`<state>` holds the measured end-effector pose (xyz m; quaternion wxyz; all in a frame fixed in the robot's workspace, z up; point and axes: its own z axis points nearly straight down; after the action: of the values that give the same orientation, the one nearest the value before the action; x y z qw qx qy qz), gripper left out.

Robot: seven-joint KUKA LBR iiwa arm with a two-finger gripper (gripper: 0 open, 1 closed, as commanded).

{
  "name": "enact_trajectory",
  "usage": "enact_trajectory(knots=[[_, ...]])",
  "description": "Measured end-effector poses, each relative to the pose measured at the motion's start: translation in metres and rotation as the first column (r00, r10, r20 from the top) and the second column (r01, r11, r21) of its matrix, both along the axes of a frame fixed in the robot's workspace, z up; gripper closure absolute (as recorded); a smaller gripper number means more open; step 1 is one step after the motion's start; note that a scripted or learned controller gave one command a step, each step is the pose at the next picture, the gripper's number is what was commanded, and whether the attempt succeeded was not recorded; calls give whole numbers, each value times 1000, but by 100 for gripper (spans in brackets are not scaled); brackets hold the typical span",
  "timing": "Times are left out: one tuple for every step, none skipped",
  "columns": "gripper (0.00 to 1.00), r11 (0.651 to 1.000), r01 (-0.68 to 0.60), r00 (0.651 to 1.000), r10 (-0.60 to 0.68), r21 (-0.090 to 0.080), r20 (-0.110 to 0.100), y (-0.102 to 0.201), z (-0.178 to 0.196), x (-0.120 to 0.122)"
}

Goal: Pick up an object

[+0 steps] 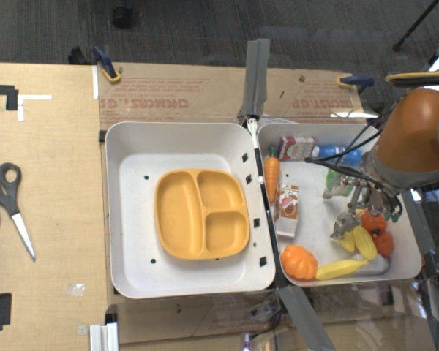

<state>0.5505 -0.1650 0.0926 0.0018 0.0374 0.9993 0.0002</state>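
The claw (349, 221) is being held low in the right bin (406, 273); how far it is opened cannot be told. Yellow toy corn (364, 242) and a red tomato (374, 221) are lying just beside it, a divided yellow plate (202, 213) well apart in the other bin.

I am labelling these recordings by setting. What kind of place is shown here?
Probably a robotics lab or test bench, not a kitchen. Two shallow white plastic bins sit on cardboard sheets, the right one holds toy plastic food such as a yellow banana, and grey-handled scissors lie on the wooden bench.
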Motion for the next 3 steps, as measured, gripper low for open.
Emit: enact_trajectory(knots=[[100,1000,-2,1000,2,-3,4,0,10,2],[100,960,281,960,-281,-1,3,2,1,41],[100,987,159,987,-159,-1,2,-58,172,63]])
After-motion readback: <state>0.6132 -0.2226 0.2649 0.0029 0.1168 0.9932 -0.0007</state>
